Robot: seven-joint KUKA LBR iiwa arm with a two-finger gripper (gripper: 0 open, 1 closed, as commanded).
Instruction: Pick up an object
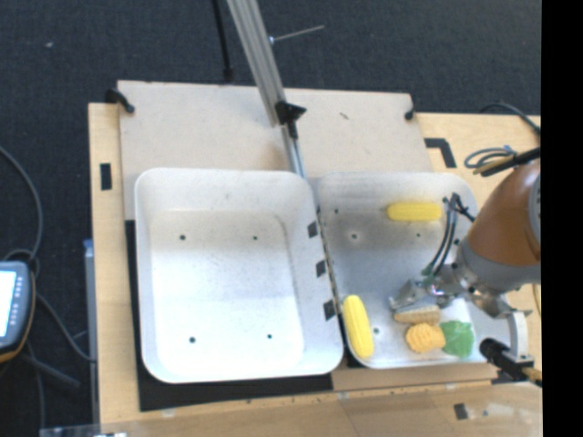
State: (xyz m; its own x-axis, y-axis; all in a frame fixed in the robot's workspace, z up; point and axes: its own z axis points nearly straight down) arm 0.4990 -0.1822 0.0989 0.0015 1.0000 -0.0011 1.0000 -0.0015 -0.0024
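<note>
My gripper point(415, 300) reaches down into the right bin point(364, 244) near its front right, with the orange band of the arm point(506, 228) above it. Right under the gripper lies a small tan block point(417, 316). Just in front of that block sit a yellow-orange knobbly piece point(424, 338) and a green piece point(459, 339), touching each other. A yellow corn cob point(358, 326) lies along the bin's front left corner. Another long yellow piece point(414, 211) rests at the back of the bin.
The left bin point(228, 271) stands beside the right one, a narrow divider edge point(321, 262) between them. A slanted metal pole point(264, 62) rises from behind the bins. Cables point(496, 157) lie on the bench at the right.
</note>
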